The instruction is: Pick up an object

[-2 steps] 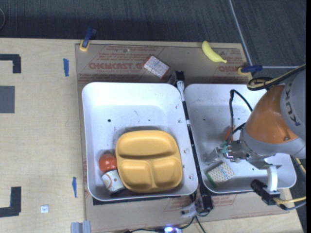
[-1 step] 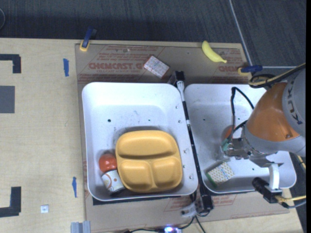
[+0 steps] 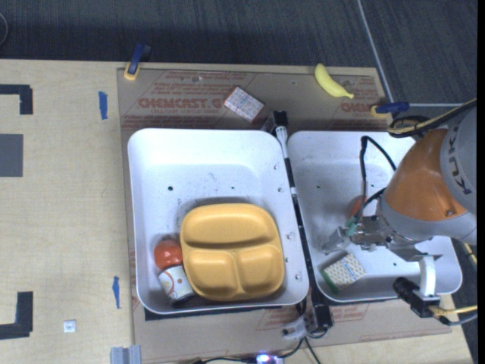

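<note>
On light wooden bench point(image 3: 61, 203), dark carpet point(image 3: 227, 14) behind; pincer point(image 3: 355, 235) state unclear.

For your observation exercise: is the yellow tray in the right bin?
No, the yellow tray lies in the left bin.

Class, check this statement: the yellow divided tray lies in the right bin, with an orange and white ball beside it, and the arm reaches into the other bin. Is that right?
Not quite. The camera view shows the yellow divided tray in the left bin, not the right. The rest stands: the orange and white ball lies beside it, and the arm reaches into the other bin.
</note>
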